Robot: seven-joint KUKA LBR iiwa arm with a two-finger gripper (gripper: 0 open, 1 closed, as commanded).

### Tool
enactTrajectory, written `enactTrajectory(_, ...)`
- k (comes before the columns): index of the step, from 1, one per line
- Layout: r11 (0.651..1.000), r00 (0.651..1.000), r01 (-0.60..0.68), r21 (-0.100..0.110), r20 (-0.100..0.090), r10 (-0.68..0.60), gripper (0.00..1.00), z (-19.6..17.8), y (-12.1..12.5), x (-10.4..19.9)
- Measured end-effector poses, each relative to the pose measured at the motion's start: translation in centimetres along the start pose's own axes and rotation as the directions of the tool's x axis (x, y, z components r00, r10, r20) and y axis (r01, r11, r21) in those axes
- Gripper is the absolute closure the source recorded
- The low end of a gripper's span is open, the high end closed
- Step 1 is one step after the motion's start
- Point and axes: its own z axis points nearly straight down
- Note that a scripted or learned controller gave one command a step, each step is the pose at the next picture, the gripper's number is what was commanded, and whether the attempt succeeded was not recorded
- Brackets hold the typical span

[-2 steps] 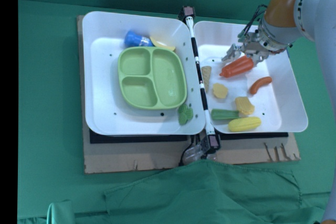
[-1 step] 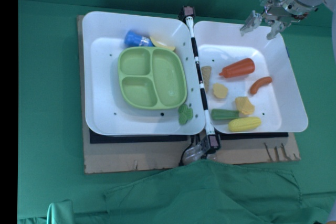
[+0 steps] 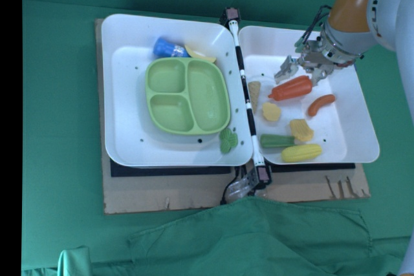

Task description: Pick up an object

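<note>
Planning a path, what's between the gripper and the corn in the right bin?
In the camera view, between the gripper and corn lie the red pepper and a yellow piece.

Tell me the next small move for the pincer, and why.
Probably lower straight down. The pincer stands open just above the red pepper in the right bin, one finger on either side of the pepper's upper edge, nothing between them yet. Then close.

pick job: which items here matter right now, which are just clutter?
In play: gripper, open, above the red pepper; sausage is close by.

Lying about: corn, cucumber, cone, green divided plate, blue item, left bin.
</note>
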Motion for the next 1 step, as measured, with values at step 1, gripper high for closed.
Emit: enactTrajectory(1,1.0,1.0,-0.002,-0.023,0.002,0.002,0.0,2.0,-4.3,-3.34)
